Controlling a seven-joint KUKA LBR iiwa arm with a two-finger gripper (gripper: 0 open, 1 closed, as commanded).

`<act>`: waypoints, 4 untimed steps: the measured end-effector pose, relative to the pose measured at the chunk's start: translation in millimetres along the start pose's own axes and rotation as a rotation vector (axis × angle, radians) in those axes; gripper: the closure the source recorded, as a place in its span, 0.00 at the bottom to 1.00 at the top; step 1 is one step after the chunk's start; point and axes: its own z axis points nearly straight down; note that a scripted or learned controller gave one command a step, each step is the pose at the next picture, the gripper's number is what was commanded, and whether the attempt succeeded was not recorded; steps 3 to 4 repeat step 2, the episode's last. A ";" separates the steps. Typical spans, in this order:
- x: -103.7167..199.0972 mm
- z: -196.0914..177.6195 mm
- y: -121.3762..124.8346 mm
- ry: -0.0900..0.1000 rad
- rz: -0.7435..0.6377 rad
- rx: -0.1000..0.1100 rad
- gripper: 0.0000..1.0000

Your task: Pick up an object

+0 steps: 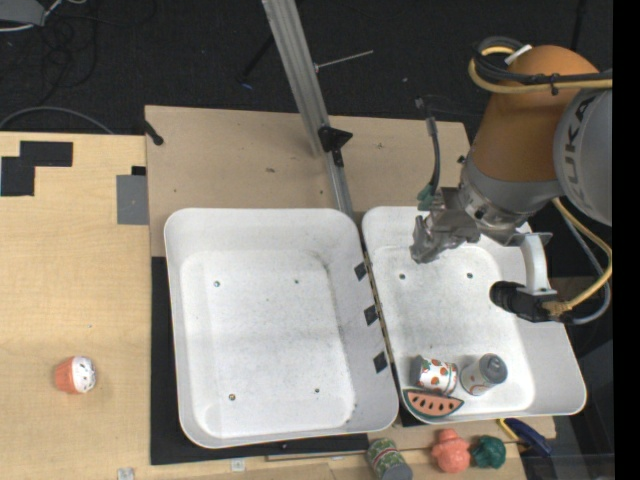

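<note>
Candidate objects, right bin [560,393]: you are looking at three small things gathered at the bin's near edge. A white cup with red spots [436,375] is lying just left of a grey round can [487,371], the two close together and possibly touching. A watermelon-slice toy [434,404] is sitting just in front of the cup, at or over the bin's front rim; which of the two cannot be told.

Hand [424,247]: it is hanging over the far half of the right bin, well apart from all three things. Nothing is showing between its fingers. Whether they are spread or pressed together, you cannot tell from this angle.

Progress: judged from this layout, the pick is not yet made. No object is lifted; every one is resting on a surface. What is left for you is the whole of the job: bringing the hand toward the near edge, settling on one thing, closing on it and raising it. The three are crowding each other and the rim, so a clean grip is likely to be awkward.

Left bin [200,258]: it is sitting beside the right one, the two touching along their shared edge.

Counter [60,268], outside the bins: a red-and-white round doll [75,375] is resting well to the left. Just past the right bin's front rim, a dark patterned can [385,457], a pink lumpy toy [450,450] and a green lumpy toy [488,452] are lining up near one another.
</note>
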 end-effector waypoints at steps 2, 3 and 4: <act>112.3 22.1 -15.6 -0.001 -0.001 0.003 1.00; 112.3 22.1 -15.6 -0.001 -0.001 0.003 1.00; 112.3 22.1 -15.6 -0.001 -0.001 0.003 1.00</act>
